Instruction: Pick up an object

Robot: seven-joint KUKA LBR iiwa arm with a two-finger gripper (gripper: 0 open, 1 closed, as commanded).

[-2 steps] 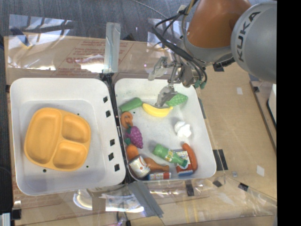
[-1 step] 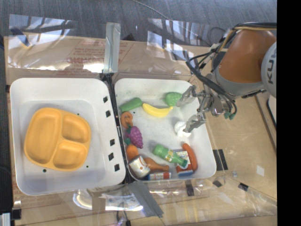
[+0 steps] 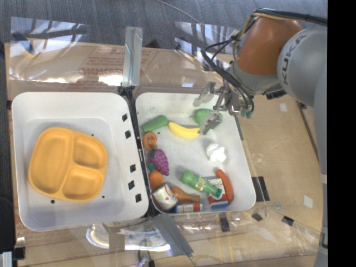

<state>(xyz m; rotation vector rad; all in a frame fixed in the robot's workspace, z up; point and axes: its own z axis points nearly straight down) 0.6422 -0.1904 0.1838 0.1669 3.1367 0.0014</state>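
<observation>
Gripper [image 3: 214,113] fingertips partly masking green toy [image 3: 202,115], perhaps

Orange divided tray [image 3: 68,164] lying in the left white bin [image 3: 22,107], grey carpet [image 3: 83,4] behind the bench

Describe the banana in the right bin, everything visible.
The banana is a small yellow toy, glossy like plastic, with a curved body and tapered ends. It lies flat on the right bin's white floor near the back, long axis running left to right. A green piece sits at its left end; contact can't be judged. The gripper is to its right.
</observation>
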